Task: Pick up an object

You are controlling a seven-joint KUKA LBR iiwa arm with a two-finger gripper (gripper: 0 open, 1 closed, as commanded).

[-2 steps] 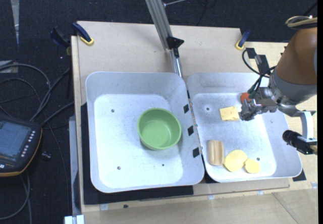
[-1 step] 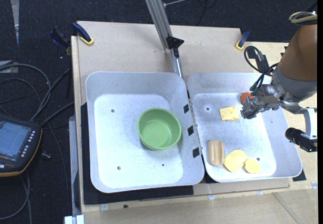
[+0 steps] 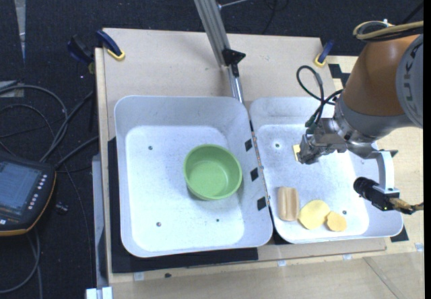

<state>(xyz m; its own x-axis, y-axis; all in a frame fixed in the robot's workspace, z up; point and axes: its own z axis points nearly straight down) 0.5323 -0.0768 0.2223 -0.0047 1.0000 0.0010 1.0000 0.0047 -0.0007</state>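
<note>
Food pieces lie nearest the camera along the front of the right-hand shallow white bin [image 3: 283,237]: a small orange-yellow round chunk [image 3: 336,222], a larger pale yellow round slice [image 3: 313,214] touching it on its left, and a tan, loaf-shaped block [image 3: 288,203] just left of that. Across the divide, a green round plastic bowl [image 3: 213,171] sits upright near the middle of the left-hand white bin [image 3: 135,176]. Farther back in the right bin, the dark two-finger gripper [image 3: 311,151] hangs low under the grey arm with its orange band [image 3: 377,75], and a small bright yellow piece [image 3: 297,149] shows just at its left side, touching or nearly so. Whether the jaws are spread or closed, and whether that piece is between them, cannot be told from this angle. The step in hand looks like the grasp attempt itself. The next move calls for closing squarely on the yellow piece and lifting straight up, clear of the bin wall behind.
</note>
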